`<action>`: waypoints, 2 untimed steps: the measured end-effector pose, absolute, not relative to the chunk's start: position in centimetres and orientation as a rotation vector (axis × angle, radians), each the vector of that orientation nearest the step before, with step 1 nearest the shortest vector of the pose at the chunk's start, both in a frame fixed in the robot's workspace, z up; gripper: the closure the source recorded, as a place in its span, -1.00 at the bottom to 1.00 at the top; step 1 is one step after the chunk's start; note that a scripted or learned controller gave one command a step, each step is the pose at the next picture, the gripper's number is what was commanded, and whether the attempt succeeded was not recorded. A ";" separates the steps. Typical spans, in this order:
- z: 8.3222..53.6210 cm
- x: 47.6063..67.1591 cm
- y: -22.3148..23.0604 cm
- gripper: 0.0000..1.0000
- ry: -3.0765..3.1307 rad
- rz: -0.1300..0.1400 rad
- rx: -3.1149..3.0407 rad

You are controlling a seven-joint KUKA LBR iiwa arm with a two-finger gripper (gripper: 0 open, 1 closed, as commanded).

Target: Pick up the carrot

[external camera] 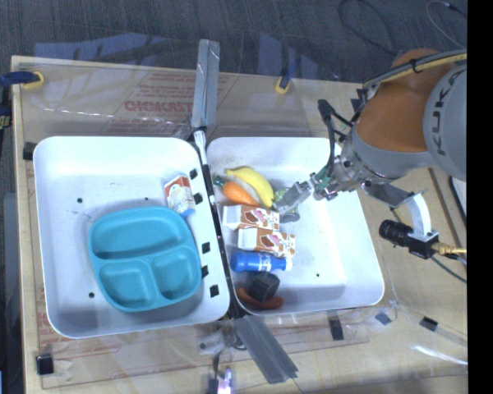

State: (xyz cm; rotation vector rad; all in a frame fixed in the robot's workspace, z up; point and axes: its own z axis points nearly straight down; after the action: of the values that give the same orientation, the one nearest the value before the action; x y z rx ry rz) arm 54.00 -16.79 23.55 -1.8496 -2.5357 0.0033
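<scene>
From my seat, the carrot (237,192) lies wedged against the banana (255,184) at the right bin's (345,245) left wall; my gripper (289,199) hovers just beside, jaws unreadable, approaching sideways.

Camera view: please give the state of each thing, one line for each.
Carrot: lying in the right bin, beside the banana, not held.
Gripper: low in the right bin, right of the banana.
Blue tray: flat in the left bin.
Blue bottle: on its side.
</scene>
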 end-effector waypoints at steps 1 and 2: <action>14.4 59.3 -14.1 -1.00 -2.691 0.003 -1.612; 14.4 59.3 -14.2 -1.00 -2.692 0.002 -1.614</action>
State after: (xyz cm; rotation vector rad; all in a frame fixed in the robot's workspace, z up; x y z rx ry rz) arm 59.34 -14.15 14.42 -1.6137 -2.6924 0.0022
